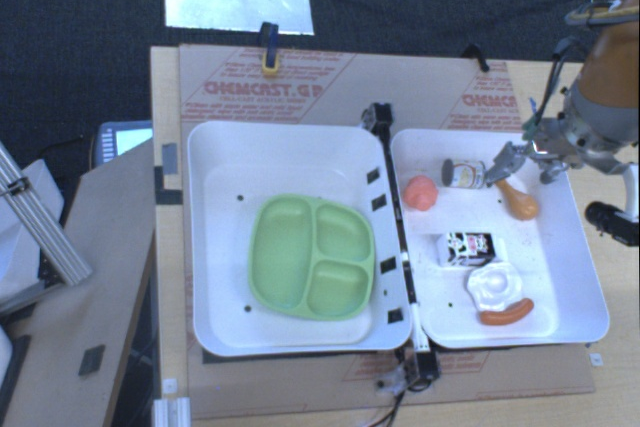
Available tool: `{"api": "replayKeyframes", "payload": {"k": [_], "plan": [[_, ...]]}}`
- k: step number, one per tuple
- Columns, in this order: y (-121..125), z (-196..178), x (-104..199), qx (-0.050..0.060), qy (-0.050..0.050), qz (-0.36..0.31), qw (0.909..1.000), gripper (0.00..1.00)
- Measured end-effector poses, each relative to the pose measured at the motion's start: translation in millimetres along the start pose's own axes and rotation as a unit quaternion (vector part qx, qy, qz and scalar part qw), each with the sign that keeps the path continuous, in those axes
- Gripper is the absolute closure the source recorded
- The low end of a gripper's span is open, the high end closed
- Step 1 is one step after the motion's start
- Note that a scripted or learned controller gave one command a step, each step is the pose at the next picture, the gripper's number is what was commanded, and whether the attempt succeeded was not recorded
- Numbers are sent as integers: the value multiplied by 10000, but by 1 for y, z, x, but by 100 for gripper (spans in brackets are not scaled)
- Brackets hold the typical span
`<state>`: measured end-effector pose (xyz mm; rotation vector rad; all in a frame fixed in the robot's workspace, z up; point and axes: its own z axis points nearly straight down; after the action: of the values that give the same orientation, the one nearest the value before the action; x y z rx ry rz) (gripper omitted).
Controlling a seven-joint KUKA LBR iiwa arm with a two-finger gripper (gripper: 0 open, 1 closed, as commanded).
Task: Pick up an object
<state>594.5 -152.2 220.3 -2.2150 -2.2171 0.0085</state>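
Nearest the camera, at about five o'clock in the right bin (590,315), an orange sausage (506,313) lies just below a white fried egg (494,284), the two touching or nearly so. A little farther in, toward the bin's centre, sits a small black-and-white carton (468,247) lying flat. In the left bin (215,215) a green divided plate (312,257) rests slightly toward six o'clock of centre. Farther back in the right bin, at about ten o'clock, a pink ball (421,193) sits beside a small tin (463,175) lying on its side at eleven, and at about one o'clock an orange drumstick-shaped piece (517,199) rests. The gripper (528,163) hovers over that far corner, its two fingers spread apart with nothing between them, one tip near the tin and the other above the drumstick piece. Any of these could serve as the pick. My worry is that the fingers straddle two items: a descent here may land a fingertip on the tin and roll it away, or clip the drumstick piece's narrow end and spin it, so the close catches nothing. The bin's far wall is also near, and could foul a finger.
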Motion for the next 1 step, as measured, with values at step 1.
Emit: {"api": "replayKeyframes", "payload": {"k": [1], "plan": [[2, -6, 0, -52, -9, -11, 10000, 0]]}}
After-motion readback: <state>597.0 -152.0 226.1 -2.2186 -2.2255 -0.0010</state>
